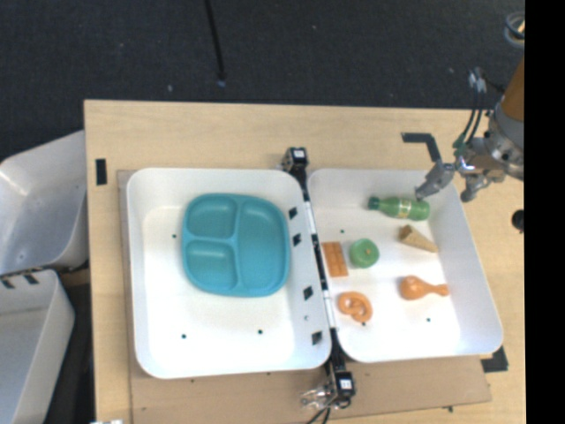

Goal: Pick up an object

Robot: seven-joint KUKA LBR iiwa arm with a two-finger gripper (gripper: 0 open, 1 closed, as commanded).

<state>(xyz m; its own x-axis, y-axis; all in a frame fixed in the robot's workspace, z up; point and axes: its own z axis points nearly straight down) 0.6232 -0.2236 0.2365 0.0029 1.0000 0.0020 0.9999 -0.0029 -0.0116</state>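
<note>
Wood tabletop [106, 131] is sitting over dark carpet, carrying two white bins. Left bin [159, 334] is holding a teal divided plate [236, 243]. Right bin [459, 325] is holding a green bottle [399, 207], green ball [364, 253], orange pretzel [355, 306]. Claw [434, 184] is hovering at the bottle's right end near the bin's back-right corner; can't tell how far it's open, nothing visibly gripped.

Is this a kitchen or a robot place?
Probably a robot lab, not a kitchen. A robot arm's gripper reaches over a white bin of toy food, like a green bottle and a pretzel, on a bench.
</note>
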